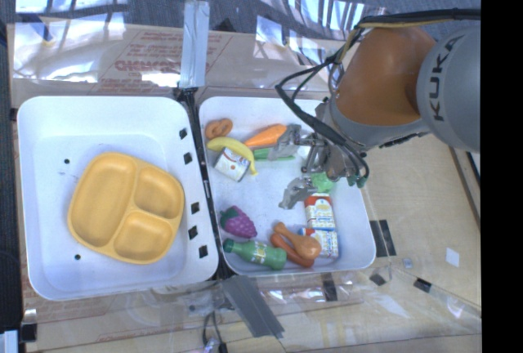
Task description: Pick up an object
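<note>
My gripper (291, 169) hangs low over the right bin (351, 216), its two metal fingers spread wide: open, with bare bin floor between them. One fingertip lies by an orange carrot (265, 135), the other just above a white labelled bottle (322, 222). A small green item (324, 182) sits partly under the wrist. Left of the gripper are a banana (234, 150), a small white can (230, 167) and a brown pretzel-like piece (218, 128). Purple grapes (239, 222), a green bottle (256, 253) and an orange drumstick (297, 243) lie along the near side.
The left bin (41, 139) holds a yellow divided plate (124, 206). A black divider (196, 172) separates the bins. The arm's orange band (384, 78) and cables overhang the right bin's far right corner.
</note>
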`<state>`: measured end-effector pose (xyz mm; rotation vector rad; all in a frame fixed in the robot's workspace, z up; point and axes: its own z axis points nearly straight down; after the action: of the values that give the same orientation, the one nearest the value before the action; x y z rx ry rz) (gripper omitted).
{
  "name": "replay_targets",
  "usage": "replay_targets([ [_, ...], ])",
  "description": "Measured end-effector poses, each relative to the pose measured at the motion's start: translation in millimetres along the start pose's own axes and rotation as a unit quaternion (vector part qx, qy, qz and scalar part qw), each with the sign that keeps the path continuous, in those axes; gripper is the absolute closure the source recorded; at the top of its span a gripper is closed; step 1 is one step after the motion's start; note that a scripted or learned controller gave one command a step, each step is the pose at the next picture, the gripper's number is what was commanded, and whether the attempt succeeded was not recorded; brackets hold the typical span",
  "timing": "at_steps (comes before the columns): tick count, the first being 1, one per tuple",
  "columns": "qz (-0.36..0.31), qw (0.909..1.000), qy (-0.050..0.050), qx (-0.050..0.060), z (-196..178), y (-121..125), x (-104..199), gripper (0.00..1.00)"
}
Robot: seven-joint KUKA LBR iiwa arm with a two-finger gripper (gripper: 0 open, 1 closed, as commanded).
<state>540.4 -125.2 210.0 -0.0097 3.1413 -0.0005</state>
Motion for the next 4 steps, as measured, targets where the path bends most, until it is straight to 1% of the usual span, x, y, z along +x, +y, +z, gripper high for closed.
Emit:
replay_targets([
  [1, 0.029, 0.9996, 0.004, -0.001, 90.4, 8.5, -67.7, 0.0],
  [2, 0.045, 0.999, -0.001, 0.0, 117.7, 35.2, -88.3, 0.0],
  [4, 0.045, 0.999, -0.002, 0.0, 117.0, 34.4, -88.6, 0.0],
])
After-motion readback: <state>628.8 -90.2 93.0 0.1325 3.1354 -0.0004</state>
